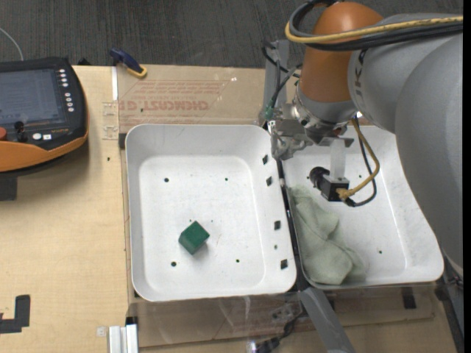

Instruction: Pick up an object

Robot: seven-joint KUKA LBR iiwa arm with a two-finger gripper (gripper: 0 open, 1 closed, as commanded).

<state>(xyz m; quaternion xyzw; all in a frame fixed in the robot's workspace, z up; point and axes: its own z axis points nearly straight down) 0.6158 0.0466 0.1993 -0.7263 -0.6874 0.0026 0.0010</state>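
A small green cube [194,237] lies in the left bin [147,197], toward its front middle. A crumpled pale green cloth [321,240] lies in the right bin [412,226], against its left wall and front. My gripper [284,147] hangs over the rear left corner of the right bin, close to the wall shared by the two bins. It is above and behind the cloth and far right of the cube. The grey arm with its orange band covers much of the right bin's rear.
A teach pendant [33,116] rests on the bench at the far left. Flat cardboard [176,98] lies behind the left bin, with a blue and yellow clamp [129,63] at its rear left corner.
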